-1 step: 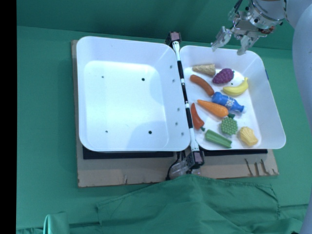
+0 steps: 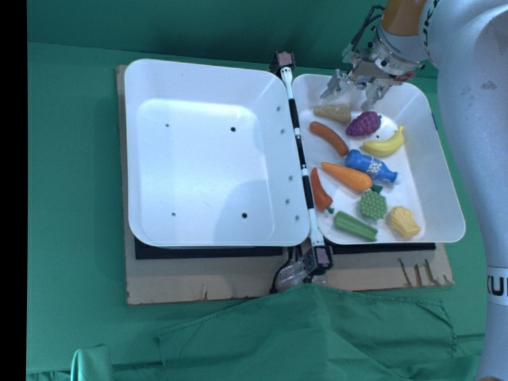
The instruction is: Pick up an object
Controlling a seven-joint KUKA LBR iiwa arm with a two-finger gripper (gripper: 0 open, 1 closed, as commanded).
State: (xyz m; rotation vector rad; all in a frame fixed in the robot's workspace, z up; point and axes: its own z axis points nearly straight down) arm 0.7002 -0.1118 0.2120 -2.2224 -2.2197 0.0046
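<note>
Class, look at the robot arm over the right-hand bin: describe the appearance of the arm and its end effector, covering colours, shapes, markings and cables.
The arm is thick, rounded and light grey, with an orange band above the wrist and dark lettering beside it. The end effector is a small metallic grey assembly with slim fingers, and thin dark cables run alongside it.

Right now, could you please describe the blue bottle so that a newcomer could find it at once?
Look in the right bin, the one full of toy food. Near its middle, just below the yellow banana and above the large orange carrot, lies the blue bottle. It is the bin's sole blue item.

arm (image 2: 468, 94) cut off, perhaps elbow upward
</note>
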